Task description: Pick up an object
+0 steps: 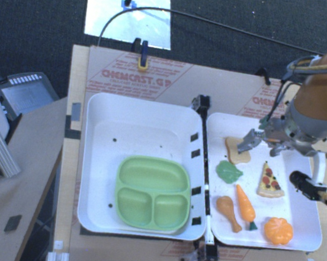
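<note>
The right bin (312, 224) holds several toy foods: a tan toast slice (236, 151), a green leaf (228, 172), a pizza slice (271, 182), a carrot (245, 203), a chicken drumstick (228, 212) and an orange fruit (279, 230). My gripper (263, 146) hangs over the back of this bin, open, with nothing between its fingers. Its left finger (248, 141) is just above the toast's right edge. The right finger (278, 149) sits above the bare floor behind the pizza slice.
A green divided plate (153, 192) lies in the left bin (107, 149). A black divider (201, 162) runs between the bins. A black part (303, 185) on the arm overhangs the right bin's right side. A yellow clamp (143, 58) sits at the bench's back.
</note>
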Controlling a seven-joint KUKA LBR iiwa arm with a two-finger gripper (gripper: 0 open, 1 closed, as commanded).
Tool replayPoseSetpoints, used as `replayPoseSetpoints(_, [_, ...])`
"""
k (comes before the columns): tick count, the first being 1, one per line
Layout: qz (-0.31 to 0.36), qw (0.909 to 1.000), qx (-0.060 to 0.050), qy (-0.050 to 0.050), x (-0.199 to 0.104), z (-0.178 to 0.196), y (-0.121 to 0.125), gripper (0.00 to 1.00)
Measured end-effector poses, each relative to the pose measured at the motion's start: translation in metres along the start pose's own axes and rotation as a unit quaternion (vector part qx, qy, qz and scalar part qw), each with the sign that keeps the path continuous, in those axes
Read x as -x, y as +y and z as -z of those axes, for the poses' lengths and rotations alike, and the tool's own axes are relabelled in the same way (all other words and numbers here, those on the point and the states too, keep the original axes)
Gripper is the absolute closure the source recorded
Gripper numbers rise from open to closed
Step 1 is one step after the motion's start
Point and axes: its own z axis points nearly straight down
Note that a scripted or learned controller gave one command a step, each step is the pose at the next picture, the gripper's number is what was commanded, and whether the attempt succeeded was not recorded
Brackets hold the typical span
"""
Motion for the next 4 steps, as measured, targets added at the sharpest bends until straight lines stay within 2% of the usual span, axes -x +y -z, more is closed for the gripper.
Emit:
replayPoseSetpoints(1, [0.001, 1.0, 0.006, -0.001, 0.0, 0.006, 0.003, 0.0])
replayPoseSetpoints(4, [0.0, 1.0, 0.005, 0.0, 0.002, -0.124, -0.004, 0.0])
